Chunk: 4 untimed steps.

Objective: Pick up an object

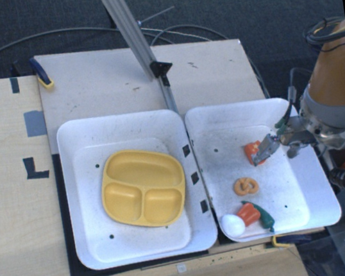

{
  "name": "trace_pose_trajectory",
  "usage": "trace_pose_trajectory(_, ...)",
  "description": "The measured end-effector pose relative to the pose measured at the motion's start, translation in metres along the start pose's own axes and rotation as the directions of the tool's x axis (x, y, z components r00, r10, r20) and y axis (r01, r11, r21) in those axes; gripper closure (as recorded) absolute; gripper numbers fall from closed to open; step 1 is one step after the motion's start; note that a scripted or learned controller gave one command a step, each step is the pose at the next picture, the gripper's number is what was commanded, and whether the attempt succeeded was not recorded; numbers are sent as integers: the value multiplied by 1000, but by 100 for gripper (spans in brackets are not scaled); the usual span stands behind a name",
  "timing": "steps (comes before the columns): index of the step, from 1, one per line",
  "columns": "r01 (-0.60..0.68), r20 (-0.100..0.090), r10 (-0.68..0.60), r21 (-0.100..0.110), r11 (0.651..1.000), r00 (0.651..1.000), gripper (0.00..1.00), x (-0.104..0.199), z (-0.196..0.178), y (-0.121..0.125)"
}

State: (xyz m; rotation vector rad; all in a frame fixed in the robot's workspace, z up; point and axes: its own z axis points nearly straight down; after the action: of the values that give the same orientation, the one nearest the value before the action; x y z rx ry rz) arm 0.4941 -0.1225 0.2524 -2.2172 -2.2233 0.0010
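Observation:
In the right bin (312, 203), a small red-orange block (251, 153) lies near the middle. My gripper (267, 147) hangs low right beside it, at the block's right edge, reaching in from the right. Whether it touches the block is not clear. Below the block lies a brown pretzel (246, 186). Closer to the front edge sit a red pepper with a green stem (254, 213) and a white egg (233, 224), side by side.
The left bin (79, 181) holds a yellow divided plate (143, 187). A grey metal pole (137, 39) slants over the bench behind the bins. The arm's orange band (336, 75) stands at the right bin's right wall.

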Motion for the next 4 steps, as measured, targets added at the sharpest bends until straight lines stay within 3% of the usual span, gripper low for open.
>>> trace_pose_trajectory(1, 0, 0, 0, 0, 1000, 1000, 0, 0, 0, 0)
trace_pose_trajectory(3, -1, 0, 1, 6, 1000, 1000, 0, 12, 105, 6)
trace_pose_trajectory(4, -2, 3, 2, -1, 1000, 1000, 0, 12, 157, 6)
